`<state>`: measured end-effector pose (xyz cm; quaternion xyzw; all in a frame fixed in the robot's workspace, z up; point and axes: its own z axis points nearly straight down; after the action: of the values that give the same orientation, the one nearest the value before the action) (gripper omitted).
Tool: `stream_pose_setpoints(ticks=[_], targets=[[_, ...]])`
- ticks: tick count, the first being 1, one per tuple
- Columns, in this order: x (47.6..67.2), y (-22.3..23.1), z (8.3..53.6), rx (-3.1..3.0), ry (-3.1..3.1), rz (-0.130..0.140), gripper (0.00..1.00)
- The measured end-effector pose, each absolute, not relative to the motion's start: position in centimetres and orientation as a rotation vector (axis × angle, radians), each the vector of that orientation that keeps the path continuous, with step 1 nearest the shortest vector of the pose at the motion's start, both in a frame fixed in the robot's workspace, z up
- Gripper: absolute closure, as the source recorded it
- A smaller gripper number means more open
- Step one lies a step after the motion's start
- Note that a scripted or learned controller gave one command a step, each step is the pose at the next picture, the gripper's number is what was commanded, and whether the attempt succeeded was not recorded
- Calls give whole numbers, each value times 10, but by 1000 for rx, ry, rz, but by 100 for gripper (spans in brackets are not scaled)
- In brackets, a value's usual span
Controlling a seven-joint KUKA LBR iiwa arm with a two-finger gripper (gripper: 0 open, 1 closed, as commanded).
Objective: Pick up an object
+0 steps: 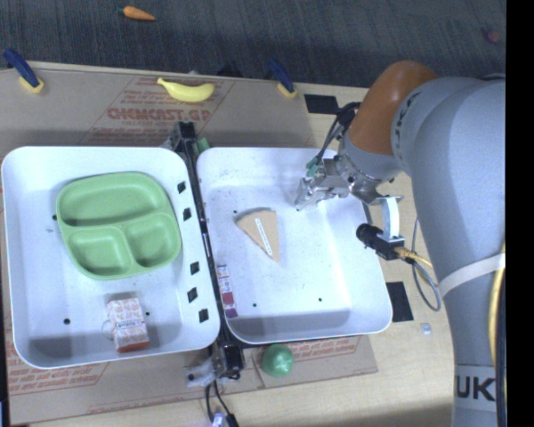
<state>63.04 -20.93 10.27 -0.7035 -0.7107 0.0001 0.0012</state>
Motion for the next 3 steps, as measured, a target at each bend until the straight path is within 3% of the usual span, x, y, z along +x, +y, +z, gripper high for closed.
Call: stream_pose_setpoints(ticks=[1,2,3], targets=[[630,-209,102,-2207,-2232,0,0],[541,-185,222,-2218,-2226,0,0],[476,-157,91,-2211,-2227,2,0]])
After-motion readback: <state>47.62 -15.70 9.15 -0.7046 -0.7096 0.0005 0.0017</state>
